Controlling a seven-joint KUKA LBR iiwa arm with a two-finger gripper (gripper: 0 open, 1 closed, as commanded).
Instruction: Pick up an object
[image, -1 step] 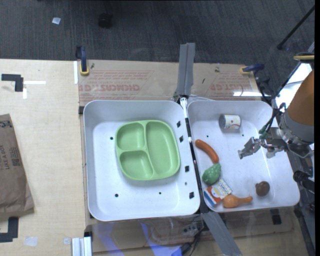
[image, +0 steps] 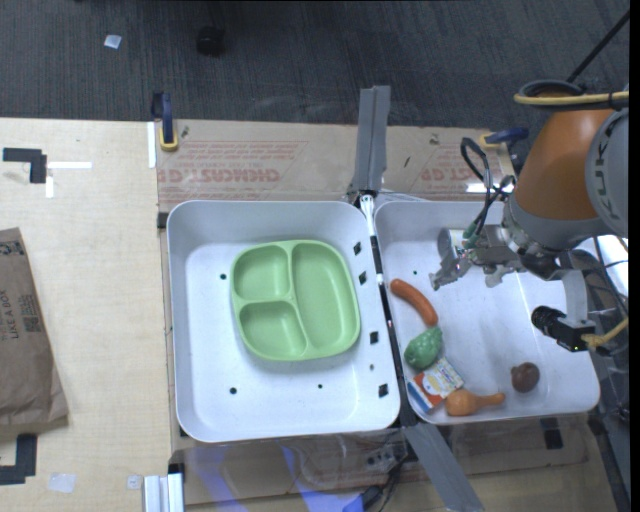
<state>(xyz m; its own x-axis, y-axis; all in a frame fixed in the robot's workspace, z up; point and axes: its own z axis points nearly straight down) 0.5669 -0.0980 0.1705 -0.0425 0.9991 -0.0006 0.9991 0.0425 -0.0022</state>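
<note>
Carrot (image: 473, 402) & packet (image: 436, 384) sat at rt bin (image: 560, 400) front edge | we saw green veg (image: 424, 347), sausage (image: 414, 300), brown ball (image: 525, 376) nearby | gripper (image: 455, 262) hung over rt bin back, fingers slightly spread, pinching nothing | green tray (image: 296, 298) lay in lt bin (image: 200, 380)

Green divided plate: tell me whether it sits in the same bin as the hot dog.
No. The green divided plate lies in the left bin, while the hot dog lies in the right bin.
</note>
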